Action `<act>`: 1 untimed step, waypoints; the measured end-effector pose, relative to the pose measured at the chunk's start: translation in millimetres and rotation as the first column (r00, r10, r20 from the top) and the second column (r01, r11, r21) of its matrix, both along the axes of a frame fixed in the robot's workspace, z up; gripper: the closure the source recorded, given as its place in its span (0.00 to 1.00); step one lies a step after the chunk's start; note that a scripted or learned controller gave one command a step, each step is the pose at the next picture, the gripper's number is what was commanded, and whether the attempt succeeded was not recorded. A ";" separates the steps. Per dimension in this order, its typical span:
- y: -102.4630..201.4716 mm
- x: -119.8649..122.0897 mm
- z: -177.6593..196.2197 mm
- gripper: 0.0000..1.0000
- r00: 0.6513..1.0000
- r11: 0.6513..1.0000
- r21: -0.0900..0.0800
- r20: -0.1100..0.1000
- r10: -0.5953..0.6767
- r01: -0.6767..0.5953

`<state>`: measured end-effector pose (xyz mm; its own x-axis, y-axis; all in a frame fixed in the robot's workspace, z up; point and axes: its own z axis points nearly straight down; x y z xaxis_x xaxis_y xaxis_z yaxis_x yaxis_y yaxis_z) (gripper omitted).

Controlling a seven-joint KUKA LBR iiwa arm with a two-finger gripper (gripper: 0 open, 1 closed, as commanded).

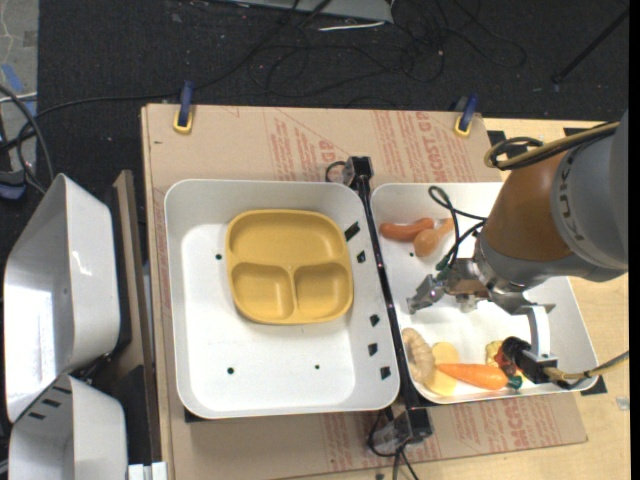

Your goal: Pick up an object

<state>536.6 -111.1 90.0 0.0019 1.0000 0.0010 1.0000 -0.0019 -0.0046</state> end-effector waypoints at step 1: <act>0.0 1.2 12.2 1.00 1.000 1.000 0.000 0.004 -0.002 0.002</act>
<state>537.8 -111.1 102.2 0.0042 1.0000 0.0008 1.0000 -0.0042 -0.0006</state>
